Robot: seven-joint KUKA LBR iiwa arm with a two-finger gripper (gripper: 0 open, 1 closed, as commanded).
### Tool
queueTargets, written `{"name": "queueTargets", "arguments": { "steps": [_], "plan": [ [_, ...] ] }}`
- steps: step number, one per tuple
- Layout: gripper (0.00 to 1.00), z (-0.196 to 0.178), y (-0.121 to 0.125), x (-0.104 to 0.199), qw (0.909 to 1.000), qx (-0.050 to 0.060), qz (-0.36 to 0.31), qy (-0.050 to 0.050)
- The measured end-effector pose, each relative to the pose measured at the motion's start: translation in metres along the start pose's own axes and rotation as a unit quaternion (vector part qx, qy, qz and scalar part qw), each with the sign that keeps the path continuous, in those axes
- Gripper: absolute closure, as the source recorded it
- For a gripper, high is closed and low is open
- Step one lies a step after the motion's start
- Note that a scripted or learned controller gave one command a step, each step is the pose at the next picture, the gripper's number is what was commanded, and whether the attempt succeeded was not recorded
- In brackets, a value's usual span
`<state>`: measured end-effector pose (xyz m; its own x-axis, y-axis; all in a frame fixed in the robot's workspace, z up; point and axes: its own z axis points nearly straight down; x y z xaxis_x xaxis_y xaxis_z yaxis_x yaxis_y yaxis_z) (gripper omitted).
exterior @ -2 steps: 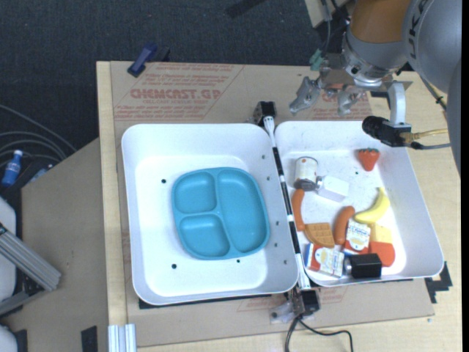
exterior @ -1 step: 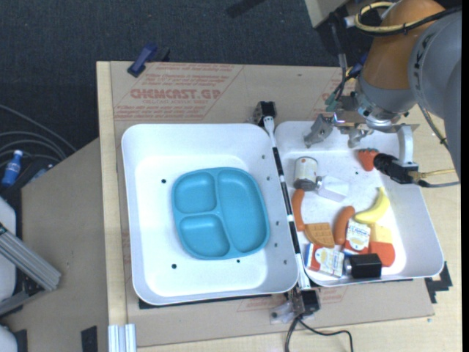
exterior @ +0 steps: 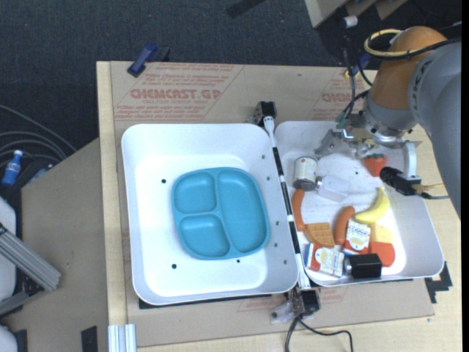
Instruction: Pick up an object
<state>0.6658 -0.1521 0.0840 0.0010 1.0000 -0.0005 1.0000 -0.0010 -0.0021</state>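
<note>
Red lettering reading "CHEMCAST G.P" runs across the brown protective sheet (exterior: 183, 86) covering the bench, along its far edge above the left bin. The same print begins again near the far right corner, cut off by the arm. Small cartons in the right bin carry print too fine to read.

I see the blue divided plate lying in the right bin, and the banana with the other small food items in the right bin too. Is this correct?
Not quite. The camera view shows the blue divided plate lying in the left bin, alone. The banana and the other small food items are indeed in the right bin.
</note>
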Motion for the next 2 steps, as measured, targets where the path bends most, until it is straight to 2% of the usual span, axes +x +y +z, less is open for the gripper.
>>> {"name": "queueTargets", "arguments": {
  "steps": [1,2],
  "plan": [
    [1.0,-0.0117,0.0014,0.0005,1.0,-0.002,-0.001,-0.001],
    [0.0,-0.0114,0.0013,0.0005,1.0,-0.002,-0.001,-0.001]
  ]
}}
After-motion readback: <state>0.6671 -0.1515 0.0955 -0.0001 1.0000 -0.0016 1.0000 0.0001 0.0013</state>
